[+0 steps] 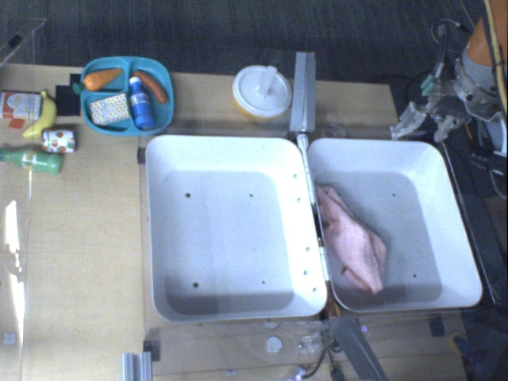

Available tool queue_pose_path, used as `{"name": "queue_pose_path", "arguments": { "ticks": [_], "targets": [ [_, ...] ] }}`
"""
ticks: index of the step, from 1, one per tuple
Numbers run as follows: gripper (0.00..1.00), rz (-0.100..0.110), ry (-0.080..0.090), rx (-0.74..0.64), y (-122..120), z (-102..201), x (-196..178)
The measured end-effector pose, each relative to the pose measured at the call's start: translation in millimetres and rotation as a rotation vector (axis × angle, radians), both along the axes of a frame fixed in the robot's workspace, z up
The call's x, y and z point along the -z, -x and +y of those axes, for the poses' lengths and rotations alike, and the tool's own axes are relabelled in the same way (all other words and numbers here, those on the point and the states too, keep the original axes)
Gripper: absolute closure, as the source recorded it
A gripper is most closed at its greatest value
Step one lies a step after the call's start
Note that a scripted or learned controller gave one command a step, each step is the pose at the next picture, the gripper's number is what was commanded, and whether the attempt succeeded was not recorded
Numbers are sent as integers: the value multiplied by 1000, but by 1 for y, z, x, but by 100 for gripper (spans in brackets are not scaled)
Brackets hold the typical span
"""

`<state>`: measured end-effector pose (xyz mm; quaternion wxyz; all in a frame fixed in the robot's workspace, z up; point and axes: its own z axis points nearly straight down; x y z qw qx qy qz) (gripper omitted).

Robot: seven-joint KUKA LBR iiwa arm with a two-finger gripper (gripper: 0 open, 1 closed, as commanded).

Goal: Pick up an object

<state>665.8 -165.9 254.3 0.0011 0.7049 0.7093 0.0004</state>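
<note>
Camera view: pink cloth (351, 241) lies bunched against the left wall of the right bin (456, 213); gripper (425, 117) sits outside the bin's far right corner, grip state unclear; drop onto the cloth's highest fold, you want a deep pinch.

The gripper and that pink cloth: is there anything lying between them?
No. In the camera view only the right bin's white rim and bare floor separate the gripper, up at the far corner, from the pink cloth.

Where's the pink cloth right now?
The pink cloth lies in the right bin, against its left wall beside the divider between the two bins, toward the near edge.
</note>
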Motion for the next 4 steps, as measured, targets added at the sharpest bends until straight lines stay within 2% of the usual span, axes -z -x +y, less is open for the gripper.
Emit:
{"name": "queue_pose_path", "arguments": {
  "ticks": [1,2,3,4],
  "targets": [
    [0,2,-1,-54,53,13,128],
    [0,-2,-1,-185,116,81,160],
    [0,0,-1,39,134,51,139],
    [100,-3,-1,36,133,52,129]
  ]
}}
